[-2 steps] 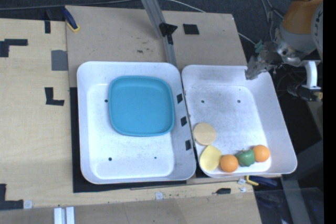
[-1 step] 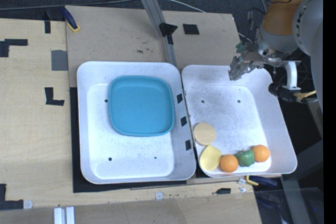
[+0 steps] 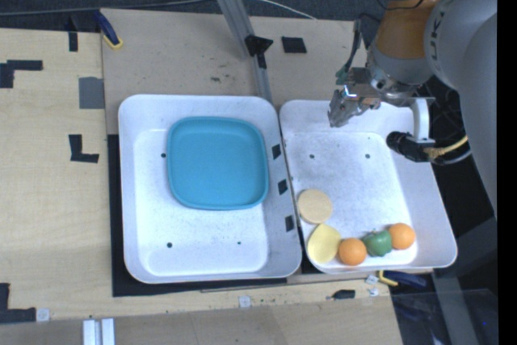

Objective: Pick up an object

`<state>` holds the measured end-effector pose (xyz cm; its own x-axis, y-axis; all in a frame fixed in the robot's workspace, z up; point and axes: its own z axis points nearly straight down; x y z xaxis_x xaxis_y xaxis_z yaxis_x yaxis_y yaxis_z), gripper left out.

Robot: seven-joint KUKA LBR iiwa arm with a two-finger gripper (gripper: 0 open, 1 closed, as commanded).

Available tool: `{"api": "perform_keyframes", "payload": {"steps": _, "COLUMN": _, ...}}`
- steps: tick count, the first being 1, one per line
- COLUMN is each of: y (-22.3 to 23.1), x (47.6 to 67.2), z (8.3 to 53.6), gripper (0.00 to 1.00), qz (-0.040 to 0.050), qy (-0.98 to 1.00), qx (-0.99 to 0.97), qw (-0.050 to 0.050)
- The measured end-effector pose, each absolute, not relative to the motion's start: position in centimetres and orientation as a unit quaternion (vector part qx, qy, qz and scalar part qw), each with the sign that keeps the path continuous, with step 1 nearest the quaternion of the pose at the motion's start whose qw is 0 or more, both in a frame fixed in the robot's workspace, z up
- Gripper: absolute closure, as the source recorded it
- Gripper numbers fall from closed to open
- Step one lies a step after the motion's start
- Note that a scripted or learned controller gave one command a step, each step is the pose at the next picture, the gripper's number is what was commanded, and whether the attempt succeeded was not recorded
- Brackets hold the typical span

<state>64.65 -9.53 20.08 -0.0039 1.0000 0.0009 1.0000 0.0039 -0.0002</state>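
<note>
My gripper (image 3: 342,115) hangs over the far edge of the right bin (image 3: 363,166), well away from the objects. Nothing shows between its fingers. At the bin's near side lie a pale round cookie-like disc (image 3: 314,206), a yellow piece (image 3: 323,243), an orange ball (image 3: 351,251), a green item (image 3: 376,243) and a second orange ball (image 3: 401,236). All rest on the bin floor, clustered along the front rim.
The left bin (image 3: 145,198) holds a blue square plate (image 3: 217,162). A grey metal pole (image 3: 234,4) slants down to the gap between the bins. Cables run behind the bench near the arm.
</note>
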Motion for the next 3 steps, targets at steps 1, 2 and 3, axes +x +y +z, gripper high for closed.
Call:
{"api": "perform_keyframes", "payload": {"steps": 1, "y": -4.4, "x": 64.0, "z": 20.6, "gripper": 1.00, "qz": -0.0005, "qy": -0.709, "qx": -0.706, "qw": 0.000}}
{"api": "perform_keyframes", "payload": {"steps": 2, "y": 1.9, "x": 64.7, "z": 21.1, "gripper": 1.00, "qz": -0.0004, "qy": -0.709, "qx": -0.705, "qw": 0.001}}
{"api": "perform_keyframes", "payload": {"steps": 3, "y": 6.6, "x": 64.9, "z": 22.5, "gripper": 1.00, "qz": -0.0006, "qy": -0.709, "qx": -0.706, "qw": 0.000}}
